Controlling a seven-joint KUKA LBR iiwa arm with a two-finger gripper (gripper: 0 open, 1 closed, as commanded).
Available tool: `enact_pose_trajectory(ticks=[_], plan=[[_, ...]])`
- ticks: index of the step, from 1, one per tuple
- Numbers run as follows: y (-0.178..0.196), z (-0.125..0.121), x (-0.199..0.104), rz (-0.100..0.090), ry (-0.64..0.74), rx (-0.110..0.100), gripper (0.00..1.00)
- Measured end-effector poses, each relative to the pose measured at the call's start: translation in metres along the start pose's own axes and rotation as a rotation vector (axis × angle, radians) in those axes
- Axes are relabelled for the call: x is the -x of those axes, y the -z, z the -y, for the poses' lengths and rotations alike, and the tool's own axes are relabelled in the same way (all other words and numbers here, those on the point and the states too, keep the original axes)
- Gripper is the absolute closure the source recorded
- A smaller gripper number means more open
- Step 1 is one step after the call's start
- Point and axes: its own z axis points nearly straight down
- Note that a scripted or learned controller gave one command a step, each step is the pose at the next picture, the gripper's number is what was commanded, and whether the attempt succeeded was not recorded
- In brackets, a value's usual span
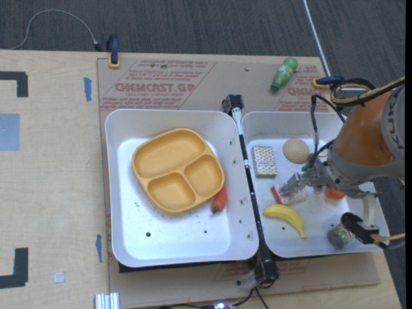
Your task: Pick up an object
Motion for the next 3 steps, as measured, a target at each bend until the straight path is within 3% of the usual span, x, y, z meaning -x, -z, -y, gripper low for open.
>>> enact_pose_trajectory(ticks=[1, 2, 3], plan=[[0.012, -0.002, 0.002, 0.004, -0.002, 0.008, 1.00], [0.080, 0.043, 0.051, -0.003, -0.001, -0.014, 1.00], [0.111, 0.023, -0.048, -0.005, 0.003, -0.012, 1.00]])
